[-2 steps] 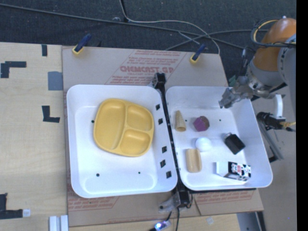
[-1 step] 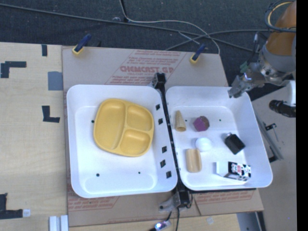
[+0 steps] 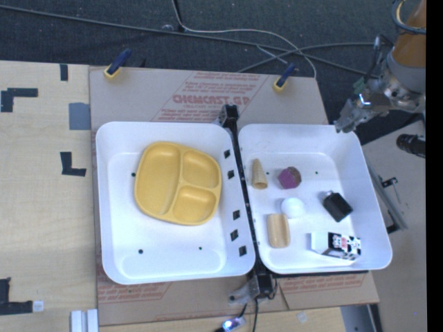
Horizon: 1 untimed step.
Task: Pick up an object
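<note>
The tool (image 3: 344, 122) hangs at two o'clock, just outside the right bin's (image 3: 370, 185) far corner, holding nothing (whether it is wide or narrow I cannot tell). In that bin lie a cork (image 3: 258, 174) at nine o'clock, a purple ball (image 3: 289, 178) beside it, a white ball (image 3: 293, 207) at centre, a tan block (image 3: 277, 230) at seven, a black block (image 3: 337, 206) at three, and a printed box (image 3: 336, 244) at five. The left bin (image 3: 114, 206) holds a yellow tray (image 3: 178, 182) on the tabletop (image 3: 34, 185).
</note>
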Tool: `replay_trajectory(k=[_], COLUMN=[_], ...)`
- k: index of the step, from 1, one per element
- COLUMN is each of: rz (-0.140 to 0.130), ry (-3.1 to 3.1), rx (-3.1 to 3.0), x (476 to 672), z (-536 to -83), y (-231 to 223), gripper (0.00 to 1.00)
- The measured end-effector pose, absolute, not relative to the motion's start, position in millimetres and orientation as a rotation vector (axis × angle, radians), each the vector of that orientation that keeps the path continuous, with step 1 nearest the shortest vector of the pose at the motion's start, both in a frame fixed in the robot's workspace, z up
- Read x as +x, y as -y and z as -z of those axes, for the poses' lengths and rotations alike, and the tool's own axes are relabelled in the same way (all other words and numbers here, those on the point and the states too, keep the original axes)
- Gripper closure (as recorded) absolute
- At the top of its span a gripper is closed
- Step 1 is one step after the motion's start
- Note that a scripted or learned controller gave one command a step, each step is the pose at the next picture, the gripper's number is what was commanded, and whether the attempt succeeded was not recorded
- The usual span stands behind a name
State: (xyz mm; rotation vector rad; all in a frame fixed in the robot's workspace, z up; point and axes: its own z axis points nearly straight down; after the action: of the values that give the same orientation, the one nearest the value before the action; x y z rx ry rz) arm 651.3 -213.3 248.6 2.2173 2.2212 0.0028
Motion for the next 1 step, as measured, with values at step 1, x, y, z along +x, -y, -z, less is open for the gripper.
replay_trajectory(k=[1], rz=[0.001], ry=[-2.229], rx=[2.217], x=[650.1], z=[-237.0], y=[155.5], gripper=[1.00])
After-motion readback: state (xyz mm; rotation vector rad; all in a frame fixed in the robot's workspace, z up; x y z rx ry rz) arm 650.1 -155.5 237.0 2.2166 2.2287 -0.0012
